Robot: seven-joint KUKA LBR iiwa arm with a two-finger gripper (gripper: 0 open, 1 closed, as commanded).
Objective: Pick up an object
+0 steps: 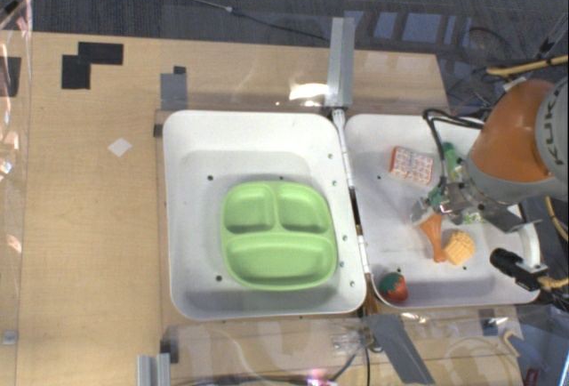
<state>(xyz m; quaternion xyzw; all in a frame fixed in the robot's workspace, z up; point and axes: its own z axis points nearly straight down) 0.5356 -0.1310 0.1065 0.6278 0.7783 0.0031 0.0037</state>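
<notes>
Nearest you, a red tomato-like toy (pixel 392 286) with a green top sits in the right bin's (pixel 382 197) near left corner. Farther in and to the right, look at the ice-cream cone toy (pixel 444 242): its long axis runs on a diagonal, orange pointed end toward far left, yellow waffle-textured end toward near right. It lies flat on the bin floor, right of centre. The gripper (pixel 449 205) hangs just over the cone's orange tip; you cannot tell how its jaws are set, since the arm's orange band (pixel 511 140) and wrist crowd that spot. Nothing shows clamped in it. A pink-checked packet (pixel 411 164) lies toward the far side, apart from the cone. Left bin (pixel 191 215): a green divided plate (pixel 278 235), centred.
</notes>
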